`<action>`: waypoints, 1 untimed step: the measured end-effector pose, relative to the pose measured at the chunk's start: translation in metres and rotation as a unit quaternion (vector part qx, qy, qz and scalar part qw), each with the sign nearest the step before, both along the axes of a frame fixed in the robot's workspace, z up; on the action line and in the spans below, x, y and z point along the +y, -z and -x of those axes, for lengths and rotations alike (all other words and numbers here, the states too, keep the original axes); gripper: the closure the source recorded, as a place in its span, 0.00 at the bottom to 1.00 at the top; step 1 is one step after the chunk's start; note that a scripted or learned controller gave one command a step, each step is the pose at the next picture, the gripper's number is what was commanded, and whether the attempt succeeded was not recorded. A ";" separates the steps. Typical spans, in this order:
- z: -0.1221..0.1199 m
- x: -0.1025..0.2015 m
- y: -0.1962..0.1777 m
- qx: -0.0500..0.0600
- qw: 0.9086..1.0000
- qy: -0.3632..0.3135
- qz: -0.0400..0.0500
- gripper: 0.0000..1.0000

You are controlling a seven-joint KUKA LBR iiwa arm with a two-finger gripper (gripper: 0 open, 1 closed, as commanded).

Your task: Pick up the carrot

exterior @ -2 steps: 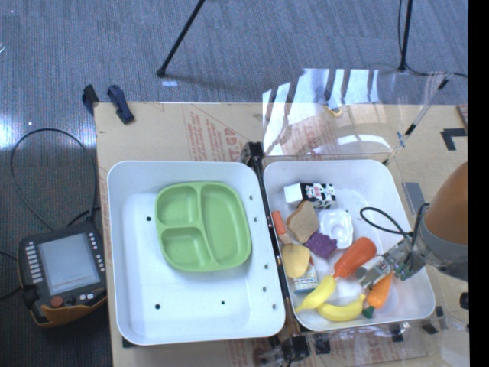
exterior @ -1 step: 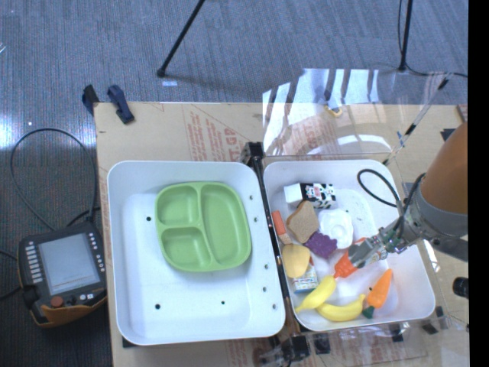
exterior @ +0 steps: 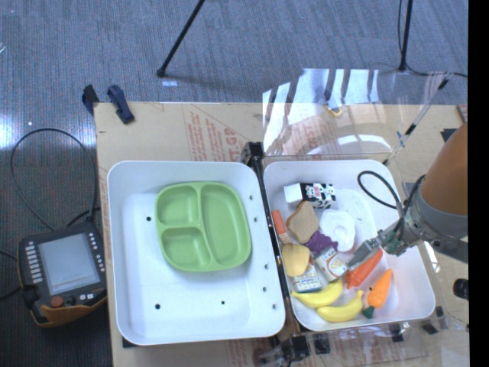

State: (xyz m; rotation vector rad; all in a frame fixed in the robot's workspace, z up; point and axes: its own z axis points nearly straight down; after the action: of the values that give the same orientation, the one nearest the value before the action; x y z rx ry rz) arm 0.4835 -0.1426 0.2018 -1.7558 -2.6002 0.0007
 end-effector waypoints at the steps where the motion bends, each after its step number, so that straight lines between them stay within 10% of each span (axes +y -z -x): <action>1: -0.001 -0.036 0.102 -0.014 0.980 -0.200 0.005 0.00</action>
State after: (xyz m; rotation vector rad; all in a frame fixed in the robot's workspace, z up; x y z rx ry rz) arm 0.4841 -0.1790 0.1000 -1.2121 -2.9257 -0.0092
